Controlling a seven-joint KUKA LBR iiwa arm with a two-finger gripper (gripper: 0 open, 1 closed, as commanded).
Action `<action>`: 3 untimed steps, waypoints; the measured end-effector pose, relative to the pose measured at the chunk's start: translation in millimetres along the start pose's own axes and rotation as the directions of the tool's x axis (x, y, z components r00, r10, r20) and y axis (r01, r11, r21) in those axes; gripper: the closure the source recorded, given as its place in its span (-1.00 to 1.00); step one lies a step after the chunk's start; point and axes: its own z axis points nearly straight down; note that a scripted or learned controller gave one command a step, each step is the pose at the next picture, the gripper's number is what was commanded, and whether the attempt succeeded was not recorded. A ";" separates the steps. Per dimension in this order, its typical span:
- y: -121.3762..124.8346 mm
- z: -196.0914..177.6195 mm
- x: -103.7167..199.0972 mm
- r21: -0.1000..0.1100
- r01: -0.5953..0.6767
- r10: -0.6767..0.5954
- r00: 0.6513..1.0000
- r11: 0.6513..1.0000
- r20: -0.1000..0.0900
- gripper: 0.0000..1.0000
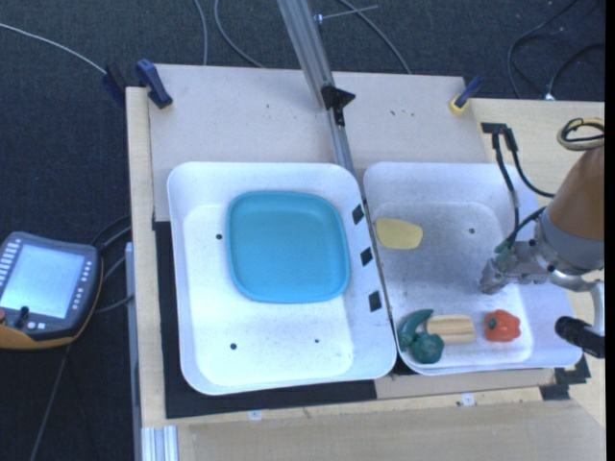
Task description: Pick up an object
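Dark carpet and loose cables surround a bench (240, 113) carrying two white bins, one teal plate and four small items.

Gripper (500, 275) hangs low by the right bin's (432, 185) right edge, just above the red toy (501, 326), probably lining up a grasp; whether its fingers are parted I cannot tell. Along the bin's near edge lie the red toy, one tan block (452, 328) and one green toy (420, 336); one yellow piece (398, 233) sits by its left wall. The plate (288, 246) fills the left bin (192, 286).

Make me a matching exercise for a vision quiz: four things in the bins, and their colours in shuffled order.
Things:
1. plate in the left bin
2. flat piece near the right bin's left wall
3. block at that bin's front
4. round toy beside the block

Colours:
A. red-orange
B. yellow
C. light blue
D. tan

Pairs: 1-C, 2-B, 3-D, 4-A
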 end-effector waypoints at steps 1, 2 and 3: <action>7.5 -46.3 -5.5 -0.003 0.000 0.000 1.000 1.000 0.001 1.00; 6.0 -89.7 -9.7 -0.003 0.000 0.000 1.000 1.000 0.001 1.00; 7.0 -142.1 -9.8 -0.004 0.000 0.000 1.000 1.000 0.001 1.00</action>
